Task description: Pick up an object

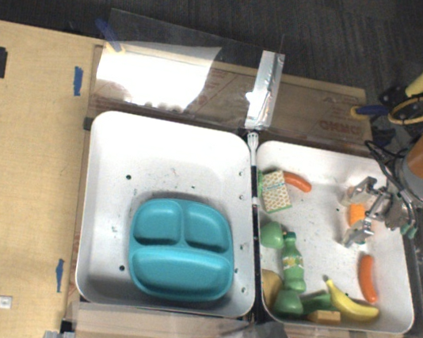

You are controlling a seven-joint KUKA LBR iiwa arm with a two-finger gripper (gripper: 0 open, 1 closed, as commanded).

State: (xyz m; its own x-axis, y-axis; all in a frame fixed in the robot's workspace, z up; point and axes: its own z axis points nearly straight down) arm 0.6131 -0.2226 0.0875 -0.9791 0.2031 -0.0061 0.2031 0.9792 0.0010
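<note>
My gripper [364,218] hung low over the right bin [333,164], at the frame's right, with a small orange piece [357,213] between its fingers, pinched as far as I could judge. I took this for the grasp step. Just below lay an orange sausage [368,278] and a banana [351,305]. Next I needed a straight, steady lift clear of the bin wall

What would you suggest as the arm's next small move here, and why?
Probably lift the end effector straight up a little: a small orange object appears to sit between its fingers in the right bin, and a lift would show whether the grip holds.
</note>
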